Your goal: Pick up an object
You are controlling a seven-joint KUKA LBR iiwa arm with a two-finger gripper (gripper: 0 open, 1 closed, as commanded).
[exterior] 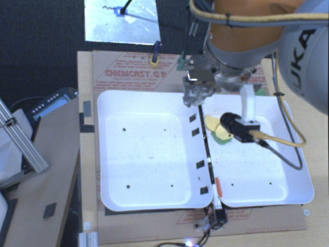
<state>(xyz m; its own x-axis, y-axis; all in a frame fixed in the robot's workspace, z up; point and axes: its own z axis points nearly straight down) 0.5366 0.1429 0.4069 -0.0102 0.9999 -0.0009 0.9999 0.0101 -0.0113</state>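
The arm point(257, 19), its orange band filling the top right, is closest to the lens and leans in over the right bin point(267, 189). In that bin, near its upper left corner and just beside the divider between the 2 bins, lie the objects point(218, 129): a small yellow piece with a green piece under or against its lower edge. They are partly hidden by a black fitting with a yellow cable that hangs from the arm, so their exact shapes are hard to read; there may be 2 or 3 pieces. The gripper point(194, 98) hangs at the top of the divider, over the rim between the bins, up and left of the objects and apart from them. I cannot tell whether the claw is spread or closed, since it is small and blurred against the rim. An orange sliver point(218, 187) lies by the divider lower down in the right bin. The left bin point(108, 138) sits beside it on a cardboard sheet point(128, 71). A blue and yellow clamp point(154, 54) stands at the sheet's far edge.
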